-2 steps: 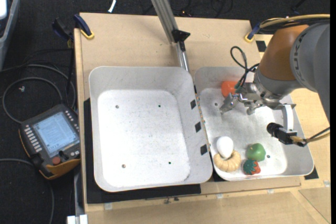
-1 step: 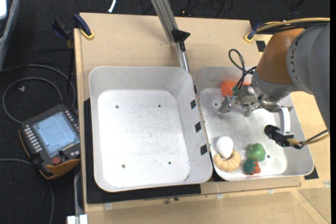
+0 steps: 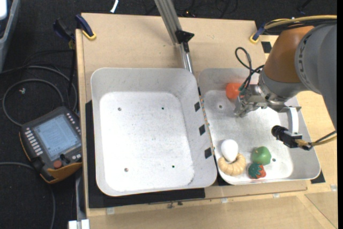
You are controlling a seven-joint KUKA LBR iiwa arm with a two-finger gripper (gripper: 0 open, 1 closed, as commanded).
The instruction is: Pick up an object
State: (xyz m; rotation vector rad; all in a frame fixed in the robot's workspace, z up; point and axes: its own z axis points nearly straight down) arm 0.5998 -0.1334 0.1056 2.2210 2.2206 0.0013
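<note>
1. The gripper (image 3: 244,108) sits low in the right bin (image 3: 278,134), toward its 11 o'clock corner, with the orange object (image 3: 232,90) just beside it at the gripper's 11 o'clock.
2. How the jaws stand I cannot tell — the wrist hides them from this slant, and nothing is visibly between the fingers.
3. The orange object, probably a small round toy fruit, lies near the bin's back wall, partly behind a black cable.
4. Four more toys cluster at the bin's 6 o'clock: a white egg (image 3: 230,148), a tan pastry-like piece (image 3: 232,165), a green apple (image 3: 261,155) and a strawberry (image 3: 256,170).
5. To grasp well, centre the fingers over the orange object, straddle its widest part, and descend squarely — a round thing beside a wall rolls off easily.
</note>
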